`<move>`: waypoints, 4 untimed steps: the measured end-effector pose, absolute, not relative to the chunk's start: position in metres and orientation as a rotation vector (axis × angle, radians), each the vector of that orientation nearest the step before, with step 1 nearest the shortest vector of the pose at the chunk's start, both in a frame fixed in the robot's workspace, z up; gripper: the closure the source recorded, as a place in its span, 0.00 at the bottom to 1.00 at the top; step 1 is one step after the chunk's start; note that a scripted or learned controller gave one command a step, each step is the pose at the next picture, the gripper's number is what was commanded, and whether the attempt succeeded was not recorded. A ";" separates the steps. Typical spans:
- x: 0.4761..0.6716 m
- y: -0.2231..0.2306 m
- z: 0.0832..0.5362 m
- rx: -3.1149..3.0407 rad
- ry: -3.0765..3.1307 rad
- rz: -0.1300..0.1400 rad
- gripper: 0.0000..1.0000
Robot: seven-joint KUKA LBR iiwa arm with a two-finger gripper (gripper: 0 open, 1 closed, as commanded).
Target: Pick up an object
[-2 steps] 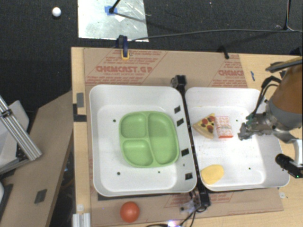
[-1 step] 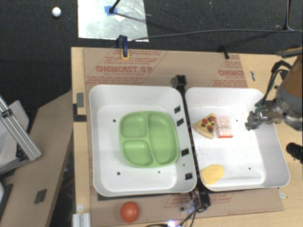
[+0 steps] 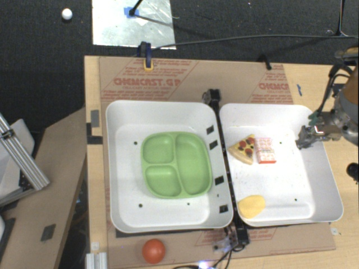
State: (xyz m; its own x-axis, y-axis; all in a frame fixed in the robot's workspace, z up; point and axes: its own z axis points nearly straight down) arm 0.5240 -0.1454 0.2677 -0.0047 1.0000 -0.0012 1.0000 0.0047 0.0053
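Two shallow white bins are seen side by side on a cardboard-covered bench (image 3: 185, 74); the right bin (image 3: 320, 189) is taken as landmark. Inside it, near its middle and toward its left wall, a pizza-slice toy (image 3: 243, 149) is noted, lying flat, with a small red-and-white packet (image 3: 265, 150) touching or just beside it on the side away from that wall. A yellow rounded object (image 3: 252, 205) is seen in the right bin's near left corner, well apart from the pizza slice. The gripper (image 3: 305, 138) is found over the right bin's far right part, beside its right rim, well apart from all three objects; nothing is seen between its fingers, and whether they are apart or together cannot be told. Left of the right bin, the left bin (image 3: 120, 150) is recorded holding a green divided plate (image 3: 176, 164) at its centre. An orange-red ball (image 3: 153, 250) is noted on the bench, outside the bins, in front of the left bin.
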 end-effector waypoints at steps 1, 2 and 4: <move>0.528 -0.087 0.271 2.209 2.232 0.005 1.00; 0.527 -0.030 0.272 2.210 2.232 0.003 1.00; 0.535 0.085 0.237 2.211 2.234 0.002 1.00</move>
